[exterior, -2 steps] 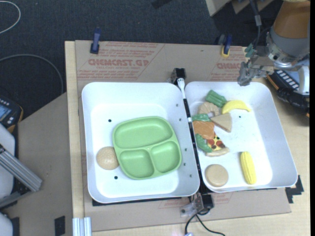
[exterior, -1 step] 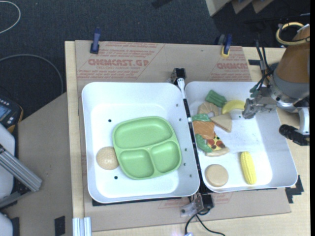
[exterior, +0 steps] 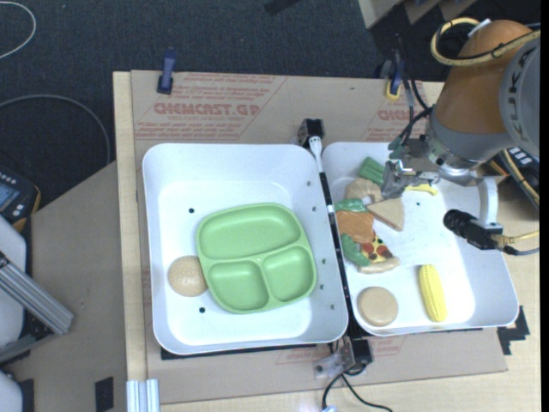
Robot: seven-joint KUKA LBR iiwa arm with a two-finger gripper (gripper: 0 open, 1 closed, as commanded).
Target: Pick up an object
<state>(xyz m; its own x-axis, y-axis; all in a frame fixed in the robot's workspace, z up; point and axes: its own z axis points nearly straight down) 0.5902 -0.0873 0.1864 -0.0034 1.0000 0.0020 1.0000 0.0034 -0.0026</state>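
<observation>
Gripper [exterior: 396, 181] low in the right bin [exterior: 480, 269] over crowded toy food near the sandwich wedge [exterior: 390, 214], jaw state can't tell, so it risks nudging the neighbouring burger [exterior: 354, 222] and closing on nothing.

Even, bright overhead light; slightly soft picture.
The white bins [exterior: 163, 230] look nearly washed out, with soft shadows under the green divided tray [exterior: 255, 256]. The dark floor [exterior: 103, 15] is dim, and fine detail is blurry.
</observation>
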